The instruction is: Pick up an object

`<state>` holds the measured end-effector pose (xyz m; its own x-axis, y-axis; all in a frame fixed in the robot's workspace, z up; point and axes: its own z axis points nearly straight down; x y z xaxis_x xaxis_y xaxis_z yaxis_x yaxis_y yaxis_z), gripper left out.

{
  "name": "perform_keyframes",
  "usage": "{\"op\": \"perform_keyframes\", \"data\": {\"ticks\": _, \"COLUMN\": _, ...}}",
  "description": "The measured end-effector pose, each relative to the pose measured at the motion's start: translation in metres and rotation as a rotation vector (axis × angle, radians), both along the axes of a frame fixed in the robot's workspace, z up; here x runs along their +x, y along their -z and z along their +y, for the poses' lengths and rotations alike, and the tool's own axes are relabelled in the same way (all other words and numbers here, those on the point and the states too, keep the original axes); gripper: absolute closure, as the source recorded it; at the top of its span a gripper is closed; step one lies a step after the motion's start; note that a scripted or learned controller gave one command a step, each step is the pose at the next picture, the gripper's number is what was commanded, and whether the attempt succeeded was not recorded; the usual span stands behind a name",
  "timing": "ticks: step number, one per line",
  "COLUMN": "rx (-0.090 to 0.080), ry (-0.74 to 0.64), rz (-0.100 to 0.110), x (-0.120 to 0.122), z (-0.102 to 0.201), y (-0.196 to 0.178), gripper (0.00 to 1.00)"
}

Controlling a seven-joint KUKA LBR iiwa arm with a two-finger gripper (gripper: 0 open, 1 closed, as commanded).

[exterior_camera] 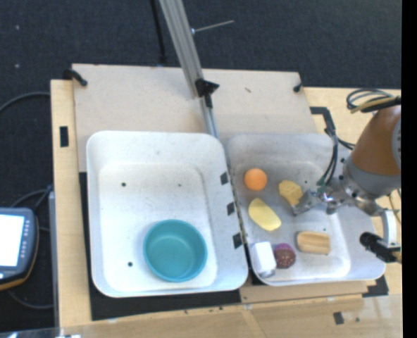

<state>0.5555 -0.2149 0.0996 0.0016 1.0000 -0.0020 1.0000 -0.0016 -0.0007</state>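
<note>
Right bin [335, 150] — claw [306, 204] low beside yellow lump [289, 190]; finger state unclear, arm cut off.

Teal bowl [175, 250] in left bin [110, 153]; hand [308, 203] beside yellow lump [290, 191].

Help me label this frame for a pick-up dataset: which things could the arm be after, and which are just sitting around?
Pick candidates, right bin: orange ball, small yellow piece beside the gripper, yellow oval, tan block, white block, dark red ball.

Lying about: teal bowl in left bin, screen.
</note>
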Motion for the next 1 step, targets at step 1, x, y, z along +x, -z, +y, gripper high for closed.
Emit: {"op": "perform_keyframes", "data": {"ticks": 1, "rx": -0.001, "ry": 0.004, "rz": -0.006, "x": 0.0012, "z": -0.0010, "y": -0.0126, "gripper": 1.00}}
